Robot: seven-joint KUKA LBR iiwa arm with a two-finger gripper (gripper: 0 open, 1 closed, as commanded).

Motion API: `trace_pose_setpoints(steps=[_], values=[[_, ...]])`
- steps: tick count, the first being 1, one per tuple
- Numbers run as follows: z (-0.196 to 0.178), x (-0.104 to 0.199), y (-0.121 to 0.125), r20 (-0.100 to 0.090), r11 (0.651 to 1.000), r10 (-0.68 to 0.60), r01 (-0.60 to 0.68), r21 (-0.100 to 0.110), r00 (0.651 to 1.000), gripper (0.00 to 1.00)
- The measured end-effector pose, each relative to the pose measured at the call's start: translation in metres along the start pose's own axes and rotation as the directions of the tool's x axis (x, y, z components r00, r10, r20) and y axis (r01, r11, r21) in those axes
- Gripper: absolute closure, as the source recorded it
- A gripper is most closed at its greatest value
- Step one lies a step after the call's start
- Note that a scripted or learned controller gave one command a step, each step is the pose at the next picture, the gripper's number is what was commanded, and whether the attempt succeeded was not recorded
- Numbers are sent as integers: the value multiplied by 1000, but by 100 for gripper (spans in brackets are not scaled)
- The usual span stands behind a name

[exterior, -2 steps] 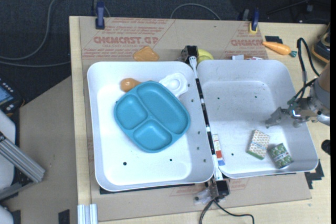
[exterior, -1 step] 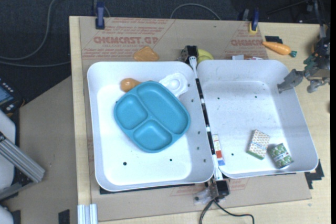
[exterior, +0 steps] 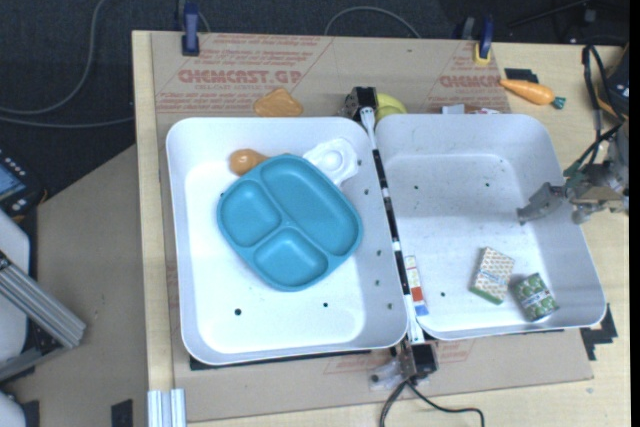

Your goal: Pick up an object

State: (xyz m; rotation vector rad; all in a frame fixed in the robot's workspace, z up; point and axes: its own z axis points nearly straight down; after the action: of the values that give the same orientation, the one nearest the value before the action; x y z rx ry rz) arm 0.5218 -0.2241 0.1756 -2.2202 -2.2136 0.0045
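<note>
Nearby, small box (exterior: 492, 274) beside green packet (exterior: 534, 296); gripper (exterior: 545, 202) above them, its opening unreadable.

So the arm is barely in shot, it just pokes in from the right edge about halfway down the picture. What you can actually see is the gripper (exterior: 540, 203) end of it, a greyish metal bit reaching leftward and sitting low, pointing slightly down toward the left. Behind it there's a blocky grey wrist part (exterior: 600, 190) with some thin cables looping up and away off the right side. The rest of the arm is cut off by the frame, so no idea how the elbow or upper joints are bent. The tip is too small and blurry to make out much detail, it just looks like a dark grey wedge.
</note>
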Motion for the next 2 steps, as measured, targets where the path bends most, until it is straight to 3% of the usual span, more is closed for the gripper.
trace_pose_setpoints(steps=[1, 2], values=[[93, 16, -42, -2, 1000, 1, -1, -8, 1000, 0], [77, 15, -39, 3, 1000, -3, 3, -16, 1000, 100]])
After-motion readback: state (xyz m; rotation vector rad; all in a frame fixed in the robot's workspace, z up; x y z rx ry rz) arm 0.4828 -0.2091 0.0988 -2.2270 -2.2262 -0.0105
